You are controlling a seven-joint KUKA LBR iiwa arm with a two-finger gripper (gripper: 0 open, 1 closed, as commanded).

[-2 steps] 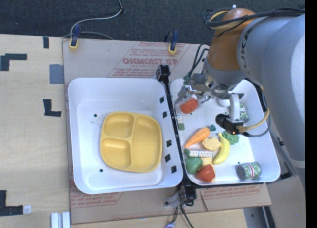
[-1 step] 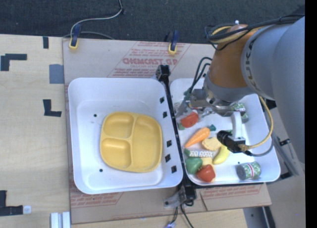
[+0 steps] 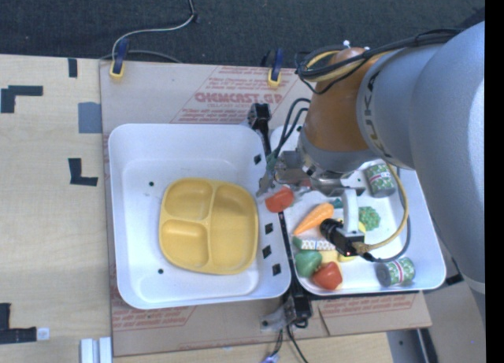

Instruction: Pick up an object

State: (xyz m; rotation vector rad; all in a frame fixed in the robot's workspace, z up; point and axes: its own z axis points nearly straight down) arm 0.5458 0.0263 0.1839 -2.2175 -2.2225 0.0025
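Arm reaching from right, bent over right bin, fingers grasping a red object

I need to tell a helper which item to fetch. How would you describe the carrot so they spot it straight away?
Look in the right white bin, the crowded one beside the bin holding the yellow tray. Near its middle lies the carrot: long, tapered and orange, unlike the round red pieces and green-labelled cans around it.

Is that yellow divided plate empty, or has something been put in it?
Empty: the yellow plate in the left bin shows three bare compartments.
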